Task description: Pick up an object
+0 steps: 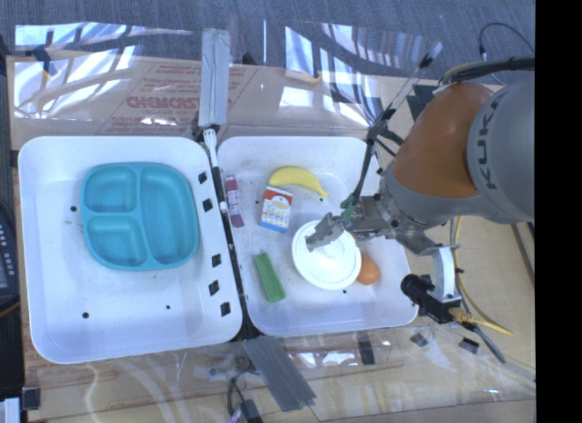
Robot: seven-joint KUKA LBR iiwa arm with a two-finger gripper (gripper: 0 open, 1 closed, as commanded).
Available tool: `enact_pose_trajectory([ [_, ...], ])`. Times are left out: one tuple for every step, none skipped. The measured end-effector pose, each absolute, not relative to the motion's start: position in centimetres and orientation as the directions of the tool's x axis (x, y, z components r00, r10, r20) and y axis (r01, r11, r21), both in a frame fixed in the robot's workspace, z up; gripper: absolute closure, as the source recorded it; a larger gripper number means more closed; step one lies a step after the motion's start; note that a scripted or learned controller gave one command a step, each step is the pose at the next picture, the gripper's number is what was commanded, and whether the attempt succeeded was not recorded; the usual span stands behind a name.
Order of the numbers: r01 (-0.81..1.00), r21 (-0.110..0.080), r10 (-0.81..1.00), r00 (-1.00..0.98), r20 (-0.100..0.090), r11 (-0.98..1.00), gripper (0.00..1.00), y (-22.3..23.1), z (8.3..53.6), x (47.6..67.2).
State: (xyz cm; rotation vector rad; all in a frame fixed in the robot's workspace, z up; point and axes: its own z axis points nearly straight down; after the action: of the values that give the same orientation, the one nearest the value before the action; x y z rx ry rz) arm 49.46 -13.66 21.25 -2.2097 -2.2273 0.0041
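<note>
Over the right bin [238, 153], above a round white bowl [326, 265], hangs the gripper [320, 236], one only, at the end of the single grey arm [498, 153] with its orange band [441, 144]. Whether it is released or clenched cannot be told at this slant, since its tips blur against the white of the bowl beneath; nothing is seen held in it.

Six things lie in the right bin, one of each. The white bowl is smooth and circular, partly covered by the gripper. Touching its right rim is an orange ball [367, 272], half hidden behind the bowl. Just left of the bowl lies a green stick-shaped block [268, 276], tilted. Above that stands a small carton [275, 209], white and blue with a red top, its print too small to read. A yellow banana [296, 179], curved and glossy, lies near the far wall. A narrow dark-red bar [234, 201] lies along the left wall, beside the divide between the bins.

The left bin [36, 257] holds one teal plate [140, 215], a rounded plastic rectangle with three compartments.

Both bins are shallow, white and matt, with small dark spots on their floors. Black cables [498, 32] loop behind the arm; its base is cut off by the frame.
</note>
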Motion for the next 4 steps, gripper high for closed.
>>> enact_pose_trajectory([
  [0.996, 0.012, 0.996, -0.092, -0.001, 0.092, 0.00, -8.9, 9.7, 53.6],
  [0.985, 0.015, 0.985, -0.172, -0.004, 0.172, 0.00, -10.1, 9.8, 49.0],
  [0.952, 0.000, 0.952, -0.305, 0.000, 0.305, 0.00, -7.2, 19.2, 47.7],
  [0.970, -0.002, 0.970, -0.242, 0.001, 0.242, 0.00, -9.8, 9.1, 49.0],
])
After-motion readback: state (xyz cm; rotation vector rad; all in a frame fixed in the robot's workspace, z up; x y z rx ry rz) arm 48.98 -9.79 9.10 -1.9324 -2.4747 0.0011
